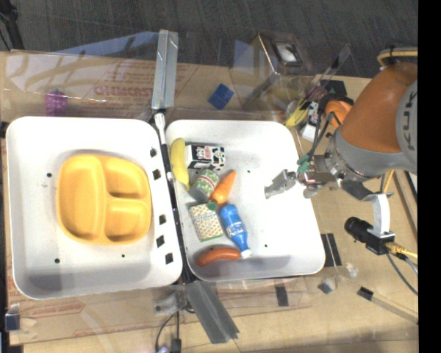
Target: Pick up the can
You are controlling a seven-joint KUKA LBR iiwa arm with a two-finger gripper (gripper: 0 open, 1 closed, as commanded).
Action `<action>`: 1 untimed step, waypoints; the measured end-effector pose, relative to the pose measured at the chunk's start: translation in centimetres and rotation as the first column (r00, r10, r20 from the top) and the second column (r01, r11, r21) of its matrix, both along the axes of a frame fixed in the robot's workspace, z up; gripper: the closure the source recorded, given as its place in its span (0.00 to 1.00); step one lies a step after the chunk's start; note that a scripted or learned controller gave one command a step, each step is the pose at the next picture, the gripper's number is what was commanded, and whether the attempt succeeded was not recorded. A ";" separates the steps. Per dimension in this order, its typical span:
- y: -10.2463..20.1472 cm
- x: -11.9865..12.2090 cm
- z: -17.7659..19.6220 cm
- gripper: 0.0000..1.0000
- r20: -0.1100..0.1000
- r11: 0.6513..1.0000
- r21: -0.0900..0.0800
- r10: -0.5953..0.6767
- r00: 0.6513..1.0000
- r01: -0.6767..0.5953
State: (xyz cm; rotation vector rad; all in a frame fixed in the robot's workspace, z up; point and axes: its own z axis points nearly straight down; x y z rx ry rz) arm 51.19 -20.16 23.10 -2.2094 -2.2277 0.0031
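Legible writing is limited: partial letters "KU" on the arm (382,123) casing; the black-and-white carton (206,154) carries print too small to read.

Count, taking the right bin (298,259) as the landmark: inside it, along its left side, lie one banana (178,162), one carton, one can (203,184), one carrot (223,186), one patterned packet (206,221), one blue bottle (234,231) and one sausage (218,256). The can sits just below the carton, touching the carrot's left side. The left bin (29,278) holds one yellow divided tray (104,196). Behind the right bin lies one blue block (221,95).

The arm reaches in across the right bin's right rim, wrist low. The gripper (279,184) hangs over bare floor in the bin's right half, well apart from the can, nothing between its fingers; whether they are spread or closed cannot be told.
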 end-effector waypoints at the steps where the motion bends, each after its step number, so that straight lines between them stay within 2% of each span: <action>1: 4.9 5.0 -8.0 0.00 -0.003 1.000 0.000 0.025 1.000 -0.025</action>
